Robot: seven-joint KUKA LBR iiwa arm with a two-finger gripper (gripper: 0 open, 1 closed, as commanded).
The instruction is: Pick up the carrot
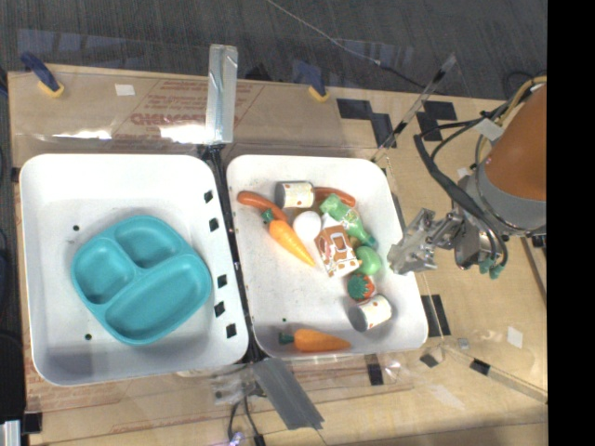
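Two carrots lie in the right bin [402, 214]. One carrot [292, 240] is orange with a green top and rests slantwise at the middle left, beside a white egg [307, 223]. The other carrot [318, 342] lies flat along the bin's front wall. My gripper [411, 247] hovers just outside the right bin's right wall, level with the middle of the bin, apart from both carrots. Nothing shows in its grasp.
The right bin also holds a small can [296, 194], a sausage [255, 200], a printed snack box [337, 252], green toy vegetables [368, 260] and a tipped cup [372, 313]. A teal divided plate [139, 277] sits in the left bin [37, 193]. Cables [437, 170] trail by the arm.
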